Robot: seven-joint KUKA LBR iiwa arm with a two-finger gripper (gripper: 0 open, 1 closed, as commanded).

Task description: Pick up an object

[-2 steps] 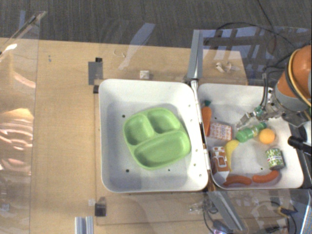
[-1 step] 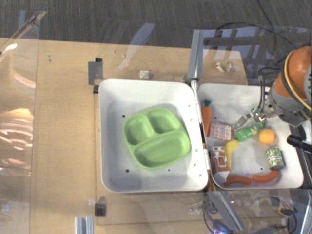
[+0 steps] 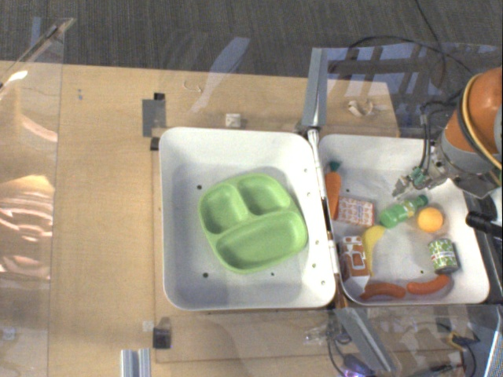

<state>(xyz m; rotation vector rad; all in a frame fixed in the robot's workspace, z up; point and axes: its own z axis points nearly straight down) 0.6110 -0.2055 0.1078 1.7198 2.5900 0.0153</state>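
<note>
Beyond my tan wooden counter (image 3: 94, 234) lies dark grey carpet (image 3: 196, 14). A clear panel (image 3: 27, 132) on the counter's left side catches bright, warm glare.

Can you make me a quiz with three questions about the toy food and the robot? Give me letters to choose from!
1. Where is the green divided plate?
A. In the left bin
B. In the right bin
C. On the bare bench

2. How many sections does the green plate have?
A. One
B. Three
C. Six

3. How is the green bottle sitting?
A. Standing straight up
B. Lying on its side
C. Between the gripper's fingers

Answers:
1. A, the plate lies alone in the left bin, while the carrot, the orange and the other toy food are in the right bin.
2. B, two small sections sit at the top and one long section below.
3. B, the bottle lies on the bin floor, with the gripper just above it in the picture.
</note>
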